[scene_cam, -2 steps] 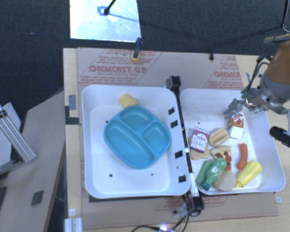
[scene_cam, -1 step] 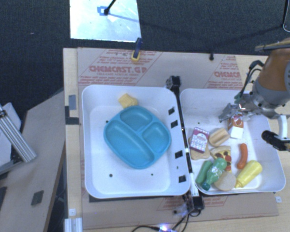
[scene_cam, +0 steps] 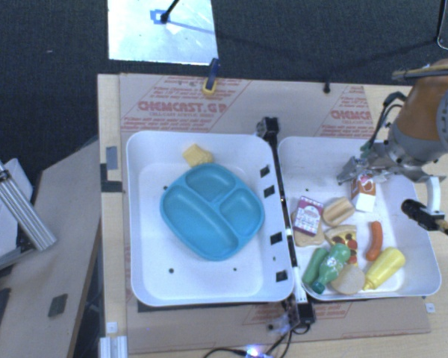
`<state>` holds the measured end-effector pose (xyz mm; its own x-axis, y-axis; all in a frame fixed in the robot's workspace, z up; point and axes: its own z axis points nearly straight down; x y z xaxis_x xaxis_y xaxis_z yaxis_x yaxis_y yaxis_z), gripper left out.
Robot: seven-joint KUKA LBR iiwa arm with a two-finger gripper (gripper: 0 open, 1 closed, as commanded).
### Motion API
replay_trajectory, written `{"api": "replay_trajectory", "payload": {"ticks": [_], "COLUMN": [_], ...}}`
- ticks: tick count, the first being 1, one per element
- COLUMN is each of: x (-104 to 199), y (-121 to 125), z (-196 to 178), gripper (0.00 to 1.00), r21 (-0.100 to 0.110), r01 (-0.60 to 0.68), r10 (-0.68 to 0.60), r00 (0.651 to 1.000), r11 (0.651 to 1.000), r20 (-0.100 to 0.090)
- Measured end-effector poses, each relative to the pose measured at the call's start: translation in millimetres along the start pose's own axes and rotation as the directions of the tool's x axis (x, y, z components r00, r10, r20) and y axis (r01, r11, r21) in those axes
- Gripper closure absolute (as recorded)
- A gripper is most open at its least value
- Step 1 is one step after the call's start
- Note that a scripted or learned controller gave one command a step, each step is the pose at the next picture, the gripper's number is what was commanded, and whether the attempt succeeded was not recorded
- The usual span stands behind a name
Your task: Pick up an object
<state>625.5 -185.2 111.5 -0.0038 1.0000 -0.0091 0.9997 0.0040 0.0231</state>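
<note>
A small red-and-white carton (scene_cam: pixel 364 192) is pinched between the fingers of the gripper (scene_cam: pixel 364 174) over the right bin (scene_cam: pixel 302 155), above a jumble of glossy plastic food: one green bottle (scene_cam: pixel 327 267), one yellow bottle (scene_cam: pixel 384 268), one orange sausage (scene_cam: pixel 374 240). In the left bin (scene_cam: pixel 145 274), one smooth blue three-compartment plate (scene_cam: pixel 211 210) and one yellow chunk (scene_cam: pixel 197 155) can be counted.

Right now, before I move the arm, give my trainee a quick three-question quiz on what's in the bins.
1. True or false: the blue plate lies in the right bin.
2. Which lies nearest the gripper? A) small carton B) green bottle C) yellow bottle
3. What small thing lies beside the blue plate in the left bin?

Key: 1 false; 2 A; 3 a yellow block.
</note>
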Motion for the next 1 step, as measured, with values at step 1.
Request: {"api": "replay_trajectory", "payload": {"ticks": [1], "x": [-2.7], "y": [2.8], "z": [-13.5], "gripper": [1.00], "r21": [-0.007], "r01": [0.003], "r10": [-0.003], "r00": [1.000], "r11": [1.000], "r20": [0.008]}}
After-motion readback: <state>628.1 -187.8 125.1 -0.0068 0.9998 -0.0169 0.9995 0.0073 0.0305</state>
